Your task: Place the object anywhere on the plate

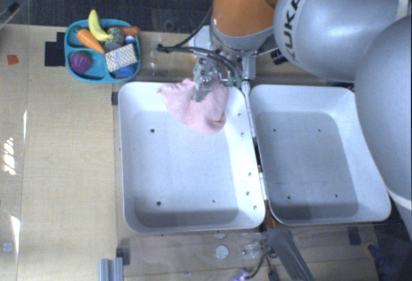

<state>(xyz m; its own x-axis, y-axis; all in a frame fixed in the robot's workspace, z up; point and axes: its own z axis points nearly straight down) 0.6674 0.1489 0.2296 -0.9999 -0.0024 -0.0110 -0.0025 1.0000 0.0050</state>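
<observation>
One pink cloth (pixel 196 108) pinched in the closed gripper (pixel 205 88), draped over the left bin's (pixel 187 170) far edge.

Fixed high above the bench (pixel 58 177), looking down at a slant on both white bins (pixel 187 209), arm (pixel 335 22) looming large and close from the right.

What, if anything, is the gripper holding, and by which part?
The gripper appears to hold the pink cloth by its upper edge, near the middle; the rest hangs into the left bin.
</observation>
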